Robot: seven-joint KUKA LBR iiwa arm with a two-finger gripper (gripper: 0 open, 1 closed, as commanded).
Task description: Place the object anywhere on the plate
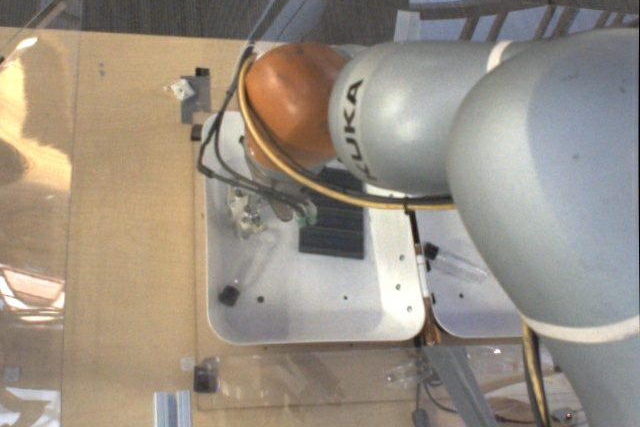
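My gripper (248, 212) hangs over the left-hand white bin (330, 310). I cannot tell how open it is or whether it holds anything. A small black block (229, 295) lies apart near the bin's front-left corner. A dark ribbed slab (333, 227) sits just beside me.

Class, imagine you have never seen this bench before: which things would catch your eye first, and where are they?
The huge grey arm dominates, sweeping in from the right over both bins, with its bright orange band above the left bin's far edge. Next, a small black piece stands out alone on the white floor of the left bin, near its front left corner.
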